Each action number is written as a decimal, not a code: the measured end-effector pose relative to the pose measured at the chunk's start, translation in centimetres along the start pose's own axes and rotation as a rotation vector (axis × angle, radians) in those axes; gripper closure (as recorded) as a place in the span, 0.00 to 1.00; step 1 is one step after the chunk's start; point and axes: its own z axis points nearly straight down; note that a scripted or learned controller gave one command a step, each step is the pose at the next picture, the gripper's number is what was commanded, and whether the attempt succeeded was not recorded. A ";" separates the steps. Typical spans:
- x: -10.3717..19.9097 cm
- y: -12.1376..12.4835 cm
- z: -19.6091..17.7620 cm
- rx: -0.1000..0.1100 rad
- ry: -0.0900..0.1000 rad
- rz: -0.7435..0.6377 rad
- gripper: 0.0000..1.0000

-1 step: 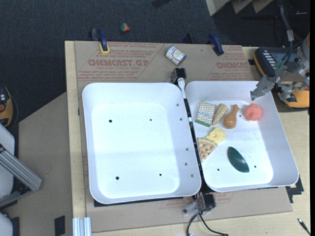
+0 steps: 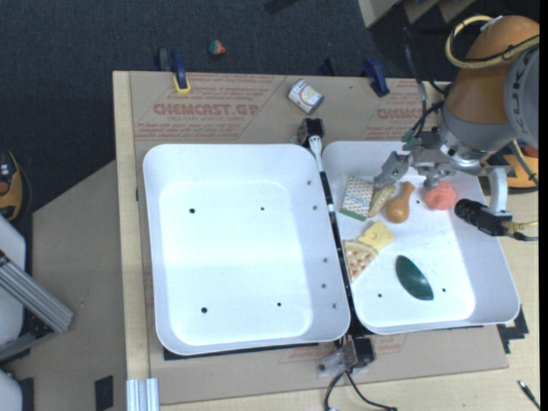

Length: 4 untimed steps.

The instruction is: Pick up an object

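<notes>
Grey two-finger tool (image 2: 417, 169) hangs low over the right white bin (image 2: 492, 294), fingers spread and holding nothing, seemingly lined up above the tan pear-shaped toy (image 2: 399, 204) for a grasp.

My arm (image 2: 492, 84) is grey, with a rounded orange band above the wrist; a yellow cable loops over it, and my gripper (image 2: 409, 169) is grey metal.

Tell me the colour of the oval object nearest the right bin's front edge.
Dark green, seen in the camera view.
</notes>
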 end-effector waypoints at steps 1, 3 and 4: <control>0.9 1.3 6.6 -0.022 -0.008 0.006 0.00; 2.6 0.9 7.7 -0.023 -0.009 0.002 0.00; 2.6 1.0 6.4 -0.030 -0.006 0.005 1.00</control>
